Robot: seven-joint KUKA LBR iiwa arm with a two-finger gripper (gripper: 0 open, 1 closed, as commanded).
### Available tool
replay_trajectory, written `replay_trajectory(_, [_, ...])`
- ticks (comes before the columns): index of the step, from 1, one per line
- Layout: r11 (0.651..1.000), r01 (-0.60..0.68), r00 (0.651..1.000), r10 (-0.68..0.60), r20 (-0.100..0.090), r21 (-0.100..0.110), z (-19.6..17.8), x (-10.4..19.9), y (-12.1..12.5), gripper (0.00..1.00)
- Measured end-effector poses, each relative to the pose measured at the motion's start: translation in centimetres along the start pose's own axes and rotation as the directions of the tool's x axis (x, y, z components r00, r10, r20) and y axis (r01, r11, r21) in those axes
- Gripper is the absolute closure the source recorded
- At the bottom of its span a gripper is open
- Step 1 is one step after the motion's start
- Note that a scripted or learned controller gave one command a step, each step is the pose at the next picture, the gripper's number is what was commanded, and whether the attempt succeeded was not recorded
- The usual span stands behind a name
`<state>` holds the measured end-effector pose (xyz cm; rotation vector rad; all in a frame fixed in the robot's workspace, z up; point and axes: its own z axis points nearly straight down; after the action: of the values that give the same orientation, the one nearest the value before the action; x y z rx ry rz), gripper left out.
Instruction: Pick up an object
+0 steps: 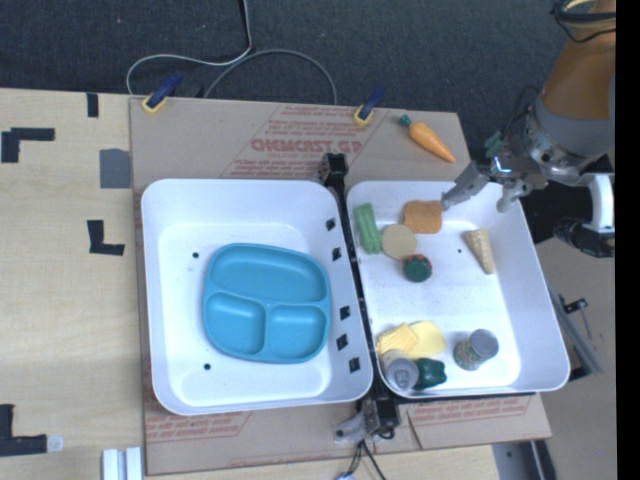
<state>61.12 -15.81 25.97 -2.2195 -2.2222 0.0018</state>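
My gripper (484,196) hangs over the back right corner of the right bin (540,308). It is open, with one grey finger (458,190) pointing toward an orange-brown toast slice (423,217), and nothing sits between the fingers. Just below it in the bin lie a beige cone (482,249), a round beige disc (398,241), a dark green and red ball (417,267) and a green pickle (367,228). At the bin's front are a yellow piece (412,340), two small grey cans (479,349) (402,374) and a dark green item (431,373).
The left bin (170,268) holds a blue divided plate (266,303). An orange carrot (430,138) lies on the cardboard behind the right bin. A black divider (345,268) runs between the bins. Cables and clips sit at the back edge.
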Motion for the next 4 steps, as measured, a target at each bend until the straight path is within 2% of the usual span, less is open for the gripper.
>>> replay_trajectory(1, [1.0, 0.001, 1.0, -0.001, -0.003, 0.01, 11.9, 3.1, -1.1, 0.0])
replay_trajectory(2, [1.0, -0.001, 1.0, 0.001, 0.004, -0.006, 17.7, 4.9, -4.1, 0.0])
replay_trajectory(3, [1.0, 0.002, 1.0, -0.002, 0.001, -0.006, 17.4, 4.5, 3.5, 0.0])
replay_trajectory(4, [1.0, 0.001, 1.0, -0.001, 0.002, -0.015, 15.9, 4.5, 3.6, 1.0])
